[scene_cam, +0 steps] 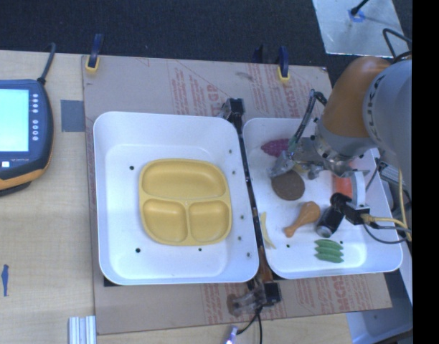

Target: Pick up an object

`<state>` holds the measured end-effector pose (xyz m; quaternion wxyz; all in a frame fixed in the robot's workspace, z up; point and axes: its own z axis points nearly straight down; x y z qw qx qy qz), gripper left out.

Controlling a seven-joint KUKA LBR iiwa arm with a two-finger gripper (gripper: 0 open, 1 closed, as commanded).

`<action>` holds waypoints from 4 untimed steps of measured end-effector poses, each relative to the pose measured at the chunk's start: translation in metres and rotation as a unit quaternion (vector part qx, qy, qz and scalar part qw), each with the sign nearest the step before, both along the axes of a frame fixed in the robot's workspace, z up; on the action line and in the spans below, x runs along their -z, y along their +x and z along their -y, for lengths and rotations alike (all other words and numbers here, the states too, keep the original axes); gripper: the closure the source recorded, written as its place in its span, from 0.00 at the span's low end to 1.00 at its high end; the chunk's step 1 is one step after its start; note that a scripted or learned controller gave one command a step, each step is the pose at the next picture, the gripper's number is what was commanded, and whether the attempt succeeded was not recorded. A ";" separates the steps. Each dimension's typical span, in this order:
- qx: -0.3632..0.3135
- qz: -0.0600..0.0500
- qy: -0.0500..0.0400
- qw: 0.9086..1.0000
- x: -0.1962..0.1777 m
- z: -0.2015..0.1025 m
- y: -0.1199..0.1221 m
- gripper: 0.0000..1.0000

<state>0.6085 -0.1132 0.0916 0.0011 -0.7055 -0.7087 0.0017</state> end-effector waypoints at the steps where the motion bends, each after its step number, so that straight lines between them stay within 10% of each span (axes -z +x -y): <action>1: 0.000 0.001 0.001 1.000 -0.001 -0.022 0.048 0.00; 2: 0.000 0.000 0.000 1.000 0.000 -0.012 -0.024 0.00; 3: -0.001 -0.001 0.000 1.000 -0.010 -0.012 -0.024 1.00; 4: 0.000 0.001 0.001 1.000 -0.101 -0.045 -0.040 1.00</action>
